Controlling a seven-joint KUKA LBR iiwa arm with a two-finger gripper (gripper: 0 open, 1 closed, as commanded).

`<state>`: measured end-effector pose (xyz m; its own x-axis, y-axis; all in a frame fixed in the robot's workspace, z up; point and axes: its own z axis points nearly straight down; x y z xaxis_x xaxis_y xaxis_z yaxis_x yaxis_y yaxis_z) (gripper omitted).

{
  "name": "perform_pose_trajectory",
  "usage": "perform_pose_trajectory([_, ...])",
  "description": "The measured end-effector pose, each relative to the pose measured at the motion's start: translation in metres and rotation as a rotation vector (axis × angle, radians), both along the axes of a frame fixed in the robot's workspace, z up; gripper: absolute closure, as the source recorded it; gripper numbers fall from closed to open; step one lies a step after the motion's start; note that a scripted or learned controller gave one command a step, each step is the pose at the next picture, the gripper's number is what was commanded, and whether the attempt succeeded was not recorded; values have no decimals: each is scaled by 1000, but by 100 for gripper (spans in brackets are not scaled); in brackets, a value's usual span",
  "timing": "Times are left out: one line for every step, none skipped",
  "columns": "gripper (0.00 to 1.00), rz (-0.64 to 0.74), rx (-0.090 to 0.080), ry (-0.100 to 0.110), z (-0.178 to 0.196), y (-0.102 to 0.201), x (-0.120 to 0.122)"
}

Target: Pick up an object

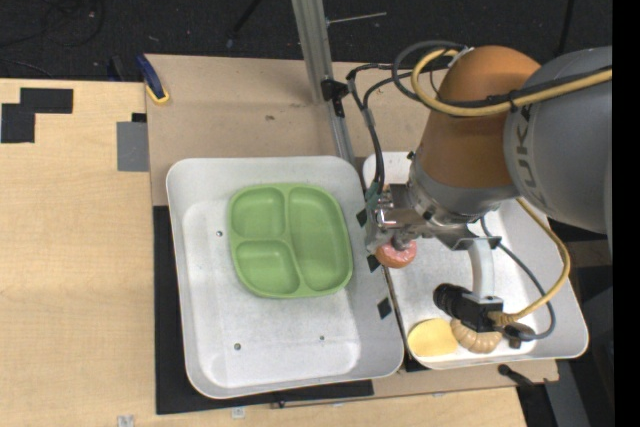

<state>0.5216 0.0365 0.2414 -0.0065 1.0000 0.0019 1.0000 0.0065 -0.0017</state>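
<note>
My gripper hangs over the left edge of the right bin, under the grey arm with its orange band. Directly beneath the gripper's tip there is a small round pink-red thing, touching or very near it; whether it is gripped is hidden. At the right bin's front corner lie a yellow round thing and a tan ridged thing. A green divided plate rests in the left bin.
A metal post rises behind the bins, close to the arm's left. The arm's bulk covers most of the right bin. Wooden bench surface stretches out to the left.
</note>
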Motion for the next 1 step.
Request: perform_pose_trajectory([100, 0, 0, 1, 2, 61, -5])
